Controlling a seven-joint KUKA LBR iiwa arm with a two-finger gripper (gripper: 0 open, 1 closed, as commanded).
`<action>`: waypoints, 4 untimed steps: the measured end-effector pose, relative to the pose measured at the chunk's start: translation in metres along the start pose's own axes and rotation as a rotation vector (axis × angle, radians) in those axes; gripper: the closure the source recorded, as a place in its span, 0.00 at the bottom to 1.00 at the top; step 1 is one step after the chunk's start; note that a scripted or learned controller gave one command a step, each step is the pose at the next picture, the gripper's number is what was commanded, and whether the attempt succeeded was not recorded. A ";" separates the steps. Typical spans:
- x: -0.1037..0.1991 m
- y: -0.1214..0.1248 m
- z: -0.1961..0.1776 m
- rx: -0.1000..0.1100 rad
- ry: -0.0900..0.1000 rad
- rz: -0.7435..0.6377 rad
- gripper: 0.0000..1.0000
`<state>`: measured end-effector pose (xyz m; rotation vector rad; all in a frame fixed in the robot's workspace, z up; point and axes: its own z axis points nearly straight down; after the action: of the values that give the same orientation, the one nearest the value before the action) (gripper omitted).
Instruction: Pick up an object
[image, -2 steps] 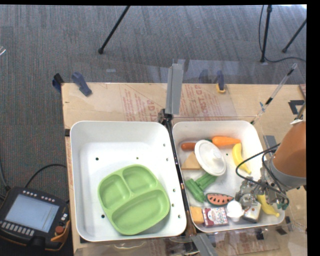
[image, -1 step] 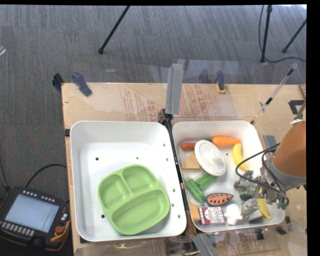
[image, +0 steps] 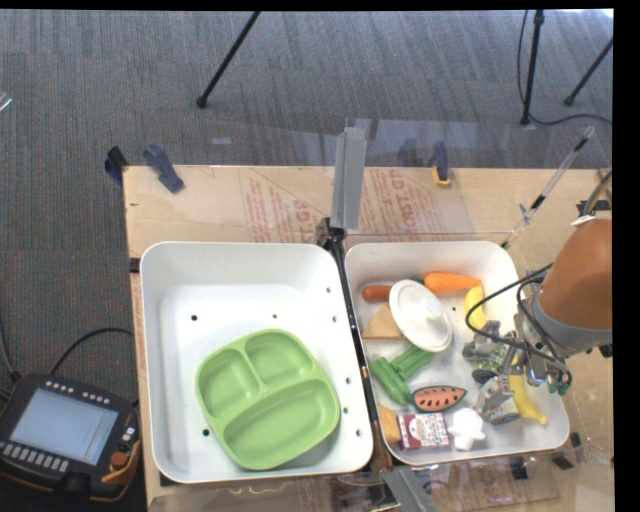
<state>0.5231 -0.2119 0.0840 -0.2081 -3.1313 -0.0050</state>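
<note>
The arm's hand (image: 503, 378) hangs low in the right shallow white bin (image: 497, 256), just over a yellow plastic banana (image: 524, 401) near the bin's right wall; whether it grips anything, I cannot tell. A green sectioned plate (image: 266, 399) lies in the left white bin (image: 170, 330).

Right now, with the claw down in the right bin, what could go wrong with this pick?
1. The claw sits low among crowded toys; the banana and the white block lie close by, so it may nudge them or catch two things.
2. It works near the right bin's wall, so a finger could strike the rim.
3. Loose cables hang over the bin and might snag.
</note>
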 end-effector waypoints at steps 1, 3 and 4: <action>-0.072 0.011 -0.001 0.000 -0.002 -0.049 0.00; 0.042 -0.004 0.001 -0.001 0.003 -0.142 0.00; 0.001 -0.001 0.000 0.000 0.000 -0.224 0.00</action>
<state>0.5215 -0.2127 0.0838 0.1432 -3.1349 -0.0062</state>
